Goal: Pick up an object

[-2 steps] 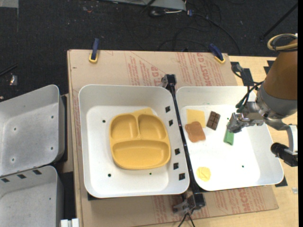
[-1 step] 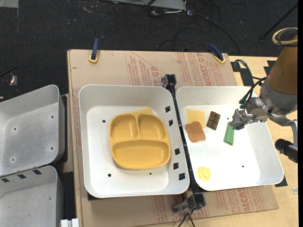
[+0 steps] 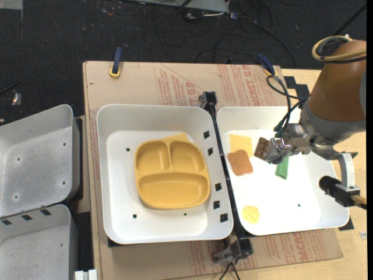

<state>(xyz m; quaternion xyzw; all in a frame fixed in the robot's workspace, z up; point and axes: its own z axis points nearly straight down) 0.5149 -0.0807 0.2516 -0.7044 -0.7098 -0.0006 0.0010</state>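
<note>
A KUKA arm's gripper (image 3: 278, 149) hangs over the far part of the right-hand bin (image 3: 303, 217), its fingers lost in dark clutter at the wrist, so whether the jaws stand wide, narrow or closed on anything cannot be told from this slanted view. Just below the gripper, toward the near side, a small green block (image 3: 282, 168) lies tilted on the bin floor, possibly touching the tool; it looks light and stiff, likely a toy piece, and would probably be best taken across its narrow sides. A small brown, chocolate-like piece (image 3: 262, 149) sits just left of the gripper. Further left lie an orange-brown oval, bread-like piece (image 3: 240, 163) and a flat pale yellow square (image 3: 239, 142) at its far edge; the square looks thin and would probably be hard to pinch off the floor. A small yellow round piece (image 3: 250, 214) rests well apart, near the bin's front. In the left-hand bin (image 3: 113, 156) sits a yellow divided tray (image 3: 172, 174), broad, smooth and likely too wide for these jaws except at its rim.
</note>
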